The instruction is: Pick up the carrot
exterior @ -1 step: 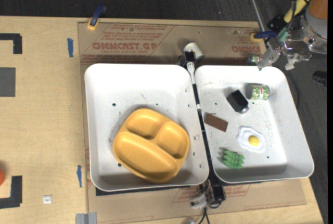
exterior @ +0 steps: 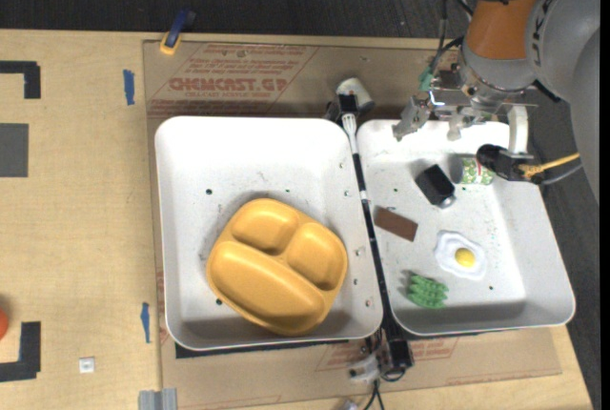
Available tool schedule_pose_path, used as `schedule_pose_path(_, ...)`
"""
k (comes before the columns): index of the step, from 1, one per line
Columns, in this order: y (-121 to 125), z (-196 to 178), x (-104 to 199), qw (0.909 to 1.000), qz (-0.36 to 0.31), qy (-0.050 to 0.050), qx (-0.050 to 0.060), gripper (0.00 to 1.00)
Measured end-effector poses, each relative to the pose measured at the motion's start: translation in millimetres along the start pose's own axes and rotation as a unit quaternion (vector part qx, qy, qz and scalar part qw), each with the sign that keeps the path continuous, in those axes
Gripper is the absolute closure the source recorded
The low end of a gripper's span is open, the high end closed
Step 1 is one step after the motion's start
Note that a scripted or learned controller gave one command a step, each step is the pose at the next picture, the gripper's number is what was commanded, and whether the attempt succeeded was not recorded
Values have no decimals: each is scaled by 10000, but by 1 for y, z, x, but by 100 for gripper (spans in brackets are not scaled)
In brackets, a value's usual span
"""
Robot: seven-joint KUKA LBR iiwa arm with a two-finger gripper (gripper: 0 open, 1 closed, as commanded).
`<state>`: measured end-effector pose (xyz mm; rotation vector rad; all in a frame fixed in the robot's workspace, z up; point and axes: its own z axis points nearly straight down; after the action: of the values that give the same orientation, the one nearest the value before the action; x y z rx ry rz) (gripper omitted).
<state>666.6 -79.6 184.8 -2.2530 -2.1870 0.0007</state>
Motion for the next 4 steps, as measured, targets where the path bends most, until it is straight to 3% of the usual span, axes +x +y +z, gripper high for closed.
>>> schedule_pose_path(1, -53, 0, 70, 9944, 1061, 1, 14, 0)
schedule_pose_path(2, -1, 0, 43, 10000, 56, -7, -13, 0)
schedule_pose_path(3, -55, 0, 97, 9971, 763, 1, 11, 0)
schedule_pose_path(4, -6, 0, 83, 9947, 1024, -5, -12, 0)
